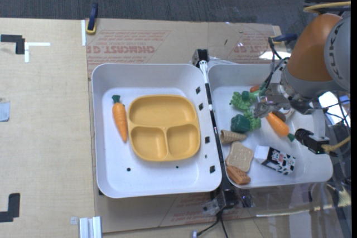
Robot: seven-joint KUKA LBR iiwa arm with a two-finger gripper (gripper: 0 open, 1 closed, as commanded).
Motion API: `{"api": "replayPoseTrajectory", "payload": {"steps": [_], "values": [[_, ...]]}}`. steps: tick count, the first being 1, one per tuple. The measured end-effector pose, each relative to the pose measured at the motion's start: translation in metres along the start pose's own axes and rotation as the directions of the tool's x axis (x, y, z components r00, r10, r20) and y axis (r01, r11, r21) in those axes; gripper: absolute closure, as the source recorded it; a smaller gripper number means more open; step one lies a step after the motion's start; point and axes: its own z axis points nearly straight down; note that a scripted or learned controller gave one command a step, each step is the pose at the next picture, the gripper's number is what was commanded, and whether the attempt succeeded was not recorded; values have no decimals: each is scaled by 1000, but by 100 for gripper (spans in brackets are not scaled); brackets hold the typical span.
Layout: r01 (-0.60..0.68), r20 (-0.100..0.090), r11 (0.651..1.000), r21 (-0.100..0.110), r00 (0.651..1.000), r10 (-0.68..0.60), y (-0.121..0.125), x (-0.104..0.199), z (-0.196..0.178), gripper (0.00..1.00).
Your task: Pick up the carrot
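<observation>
Orange plastic, seemingly a toy, the carrot (119, 120) is seen lying in the left bin (103, 175), just beside the yellow tray (164, 126). It is judged light, stiff and slick; the thick middle would be best pinched. A second carrot (277, 124) lies under the gripper (263, 106), whose opening cannot be told.

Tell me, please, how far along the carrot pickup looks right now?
Nothing looks done yet. One carrot lies in the left bin beside the yellow tray. The gripper is low in the right bin, next to an orange carrot-like piece. Gripping and lifting remain.
</observation>
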Motion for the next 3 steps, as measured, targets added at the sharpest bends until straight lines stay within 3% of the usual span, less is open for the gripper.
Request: {"api": "replayPoseTrajectory", "payload": {"steps": [1,2,3], "values": [[458,1,889,-11,889,-458,-11,-32,53,100],[575,0,818,-2,818,-575,-49,4,4,100],[723,3,691,-3,691,-723,-82,5,-45,100]]}}
